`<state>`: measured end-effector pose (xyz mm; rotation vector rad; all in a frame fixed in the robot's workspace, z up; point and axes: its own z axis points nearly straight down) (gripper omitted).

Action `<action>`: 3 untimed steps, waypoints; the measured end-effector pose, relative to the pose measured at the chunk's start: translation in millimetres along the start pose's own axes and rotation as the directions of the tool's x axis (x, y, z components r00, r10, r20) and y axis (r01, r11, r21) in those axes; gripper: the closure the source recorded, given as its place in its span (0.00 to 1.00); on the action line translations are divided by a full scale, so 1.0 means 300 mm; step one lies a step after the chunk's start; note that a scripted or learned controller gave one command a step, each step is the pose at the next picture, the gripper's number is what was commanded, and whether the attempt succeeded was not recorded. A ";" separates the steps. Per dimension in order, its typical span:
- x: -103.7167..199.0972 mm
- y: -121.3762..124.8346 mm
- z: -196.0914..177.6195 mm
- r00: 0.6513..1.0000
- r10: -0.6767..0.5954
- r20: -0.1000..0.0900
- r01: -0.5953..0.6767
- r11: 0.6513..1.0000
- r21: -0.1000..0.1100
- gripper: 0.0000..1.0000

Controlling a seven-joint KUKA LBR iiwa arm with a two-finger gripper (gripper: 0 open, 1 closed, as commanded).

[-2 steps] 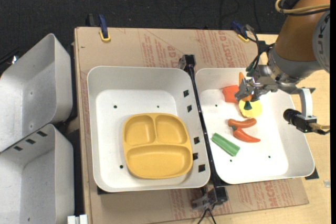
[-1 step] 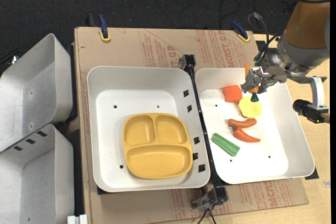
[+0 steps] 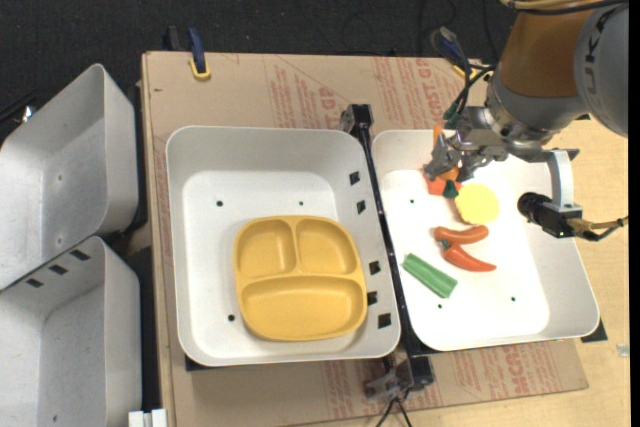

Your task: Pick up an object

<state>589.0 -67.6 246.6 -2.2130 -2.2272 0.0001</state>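
Note:
In the right bin (image 3: 520,315) lie a yellow round piece (image 3: 478,205), two red-orange chilli peppers (image 3: 462,235) (image 3: 470,260) and a green oblong piece (image 3: 429,275). An orange object (image 3: 438,184) sits at the bin's upper left, partly hidden under the gripper. My gripper (image 3: 447,165) hangs low right over that orange object, at the upper edge of the yellow piece. The arm's grey wrist and orange band (image 3: 555,15) reach in from the upper right.
The left bin (image 3: 200,165) holds a yellow divided tray (image 3: 298,277). A black divider (image 3: 375,215) runs between the two bins. Two grey bins (image 3: 60,215) stand off the bench at the left. A black fitting (image 3: 545,210) with cables hangs over the right bin's right side.

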 end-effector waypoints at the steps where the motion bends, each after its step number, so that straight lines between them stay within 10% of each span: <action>1: 0.178 0.026 -0.018 1.000 -0.002 0.000 0.002 1.000 -0.003 1.00; 3: 0.521 0.062 0.013 1.000 -0.001 0.000 0.001 1.000 -0.003 1.00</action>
